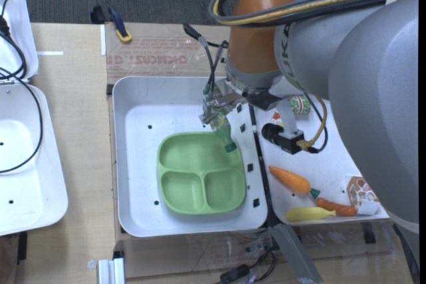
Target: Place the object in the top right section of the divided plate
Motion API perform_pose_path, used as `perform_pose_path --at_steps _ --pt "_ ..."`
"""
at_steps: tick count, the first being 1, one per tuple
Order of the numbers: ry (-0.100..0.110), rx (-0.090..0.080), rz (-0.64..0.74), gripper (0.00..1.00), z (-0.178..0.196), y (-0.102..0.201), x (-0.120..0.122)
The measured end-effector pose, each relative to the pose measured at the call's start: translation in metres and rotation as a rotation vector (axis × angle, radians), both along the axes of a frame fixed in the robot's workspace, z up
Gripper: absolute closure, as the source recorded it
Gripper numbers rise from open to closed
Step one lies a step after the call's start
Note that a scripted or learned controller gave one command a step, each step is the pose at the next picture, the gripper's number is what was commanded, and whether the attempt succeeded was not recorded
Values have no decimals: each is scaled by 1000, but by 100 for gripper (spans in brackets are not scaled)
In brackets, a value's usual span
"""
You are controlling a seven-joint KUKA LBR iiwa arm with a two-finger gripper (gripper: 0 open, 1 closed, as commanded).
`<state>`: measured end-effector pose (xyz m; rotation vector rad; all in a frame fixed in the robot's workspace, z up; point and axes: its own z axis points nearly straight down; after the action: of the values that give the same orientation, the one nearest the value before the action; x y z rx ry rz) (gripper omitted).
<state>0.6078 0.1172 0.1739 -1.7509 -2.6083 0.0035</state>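
Note:
A light green divided plate (174,155) lies in the left white bin (133,143), with one wide section at the back and two smaller ones at the front. My gripper (215,115) hangs just above the plate's back right corner. A small teal-green object (228,142) sits directly below it, at the plate's back right rim. I cannot tell whether the object is gripped or resting on the rim.
The right bin (333,163) holds an orange carrot (290,179), a second reddish carrot (336,207), a yellow piece (309,213), a small carton (360,193) and a little can (300,105). The arm's bulk covers much of that bin. The bins' shared wall (256,156) runs beside the plate.

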Motion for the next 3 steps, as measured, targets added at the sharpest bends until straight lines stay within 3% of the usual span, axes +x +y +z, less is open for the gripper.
perform_pose_path --at_steps 1,2,3 --pt "2 2 515 100 -51 29 -67" --pt "-61 11 130 100 -65 2 -104" --pt "0 -1 -22 100 75 76 -101"
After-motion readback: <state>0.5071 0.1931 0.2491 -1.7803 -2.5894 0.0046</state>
